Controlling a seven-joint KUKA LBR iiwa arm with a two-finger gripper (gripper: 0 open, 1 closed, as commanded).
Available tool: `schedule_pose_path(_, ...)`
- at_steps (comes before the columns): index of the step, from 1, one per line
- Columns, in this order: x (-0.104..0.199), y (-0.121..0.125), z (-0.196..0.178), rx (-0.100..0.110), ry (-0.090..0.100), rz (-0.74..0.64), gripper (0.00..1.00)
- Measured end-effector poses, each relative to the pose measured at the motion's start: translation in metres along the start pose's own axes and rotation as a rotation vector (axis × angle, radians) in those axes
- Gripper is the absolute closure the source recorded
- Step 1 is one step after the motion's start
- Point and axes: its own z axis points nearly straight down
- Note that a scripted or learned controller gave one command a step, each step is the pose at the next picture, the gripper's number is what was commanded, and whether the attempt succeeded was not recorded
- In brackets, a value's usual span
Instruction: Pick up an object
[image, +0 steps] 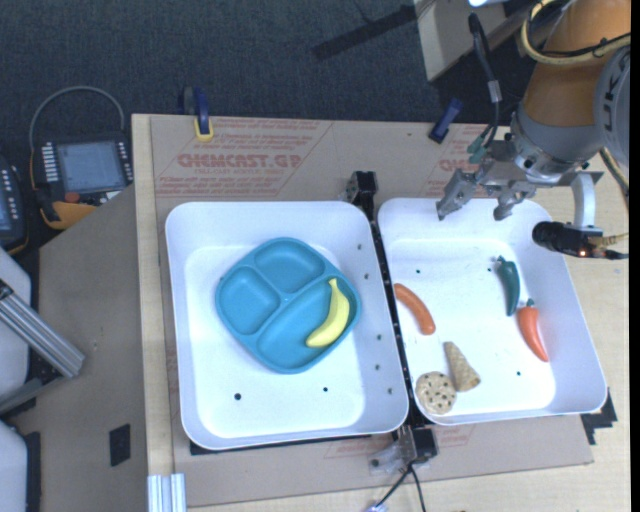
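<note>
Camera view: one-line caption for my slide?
Open claw above the right bin's far edge; banana on blue plate in the left bin.

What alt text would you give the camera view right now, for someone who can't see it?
The open gripper hovers over the right bin's far edge, holding nothing. That bin holds a sausage, green pepper, carrot, cone and cookie; the left bin holds a blue plate with a banana.
</note>
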Motion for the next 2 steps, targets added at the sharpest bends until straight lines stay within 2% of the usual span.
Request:
schedule_pose_path(1,0.0,0.002,-0.007,-0.013,-0.001,-0.002,0.0)
schedule_pose_path(2,0.009,0.001,0.04,-0.008,-0.001,-0.002,0.0)
